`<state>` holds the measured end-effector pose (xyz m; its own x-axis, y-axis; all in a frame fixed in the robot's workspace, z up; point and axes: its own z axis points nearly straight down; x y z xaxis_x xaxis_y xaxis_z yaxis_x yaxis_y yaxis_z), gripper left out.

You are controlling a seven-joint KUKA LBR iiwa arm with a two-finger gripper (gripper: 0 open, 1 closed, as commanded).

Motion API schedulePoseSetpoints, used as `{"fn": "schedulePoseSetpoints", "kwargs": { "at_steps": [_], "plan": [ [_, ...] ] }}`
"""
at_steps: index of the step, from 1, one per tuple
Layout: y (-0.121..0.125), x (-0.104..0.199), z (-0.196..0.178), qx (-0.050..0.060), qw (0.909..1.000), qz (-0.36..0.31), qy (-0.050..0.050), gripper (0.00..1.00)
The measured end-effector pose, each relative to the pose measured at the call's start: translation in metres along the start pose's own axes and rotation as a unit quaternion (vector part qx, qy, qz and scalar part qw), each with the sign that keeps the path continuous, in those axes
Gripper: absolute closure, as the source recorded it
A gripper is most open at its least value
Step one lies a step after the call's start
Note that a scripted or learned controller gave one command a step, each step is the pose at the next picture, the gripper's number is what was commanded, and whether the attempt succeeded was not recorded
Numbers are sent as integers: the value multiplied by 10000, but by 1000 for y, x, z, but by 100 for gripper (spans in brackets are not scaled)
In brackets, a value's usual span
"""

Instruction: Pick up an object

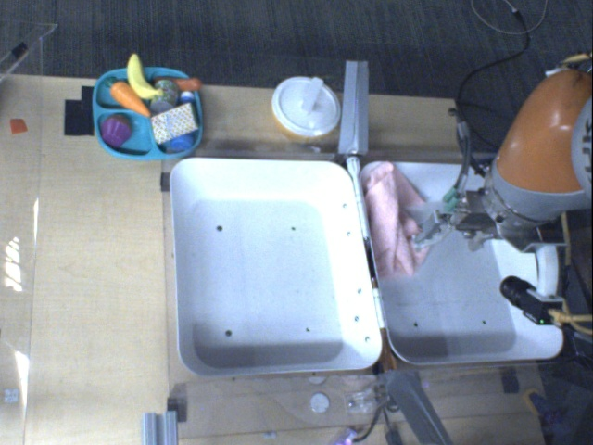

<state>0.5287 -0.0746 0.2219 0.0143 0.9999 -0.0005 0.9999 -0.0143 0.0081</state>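
A pink cloth (pixel 389 219) lies crumpled along the left wall of the right bin (pixel 463 336). The gripper (pixel 428 232) sits low at the cloth's right edge, fingers spread apart, nothing visibly between them. The left bin (pixel 269 267) is alongside on the counter (pixel 83 276).

The grey arm (pixel 547 170) is seen entering from the right, its orange band uppermost and its wrist directed leftward and down. The tool (pixel 428 230) is held low at the wrist's left end, its thin fingers pointed left. Whether those fingers are parted or closed cannot be made out.
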Motion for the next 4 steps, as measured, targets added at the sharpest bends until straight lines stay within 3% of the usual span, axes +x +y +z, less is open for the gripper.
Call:
{"fn": "schedulePoseSetpoints", "kwargs": {
  "at_steps": [1,2,3,4],
  "plan": [
    [56,-23,52,16,10000,-3,-4,0],
    [90,-11,131,-38,9914,-1310,-5,0],
    [92,-8,119,-79,9911,-1326,-1,100],
    [95,-7,107,-109,9909,-1341,-5,100]
  ]
}}
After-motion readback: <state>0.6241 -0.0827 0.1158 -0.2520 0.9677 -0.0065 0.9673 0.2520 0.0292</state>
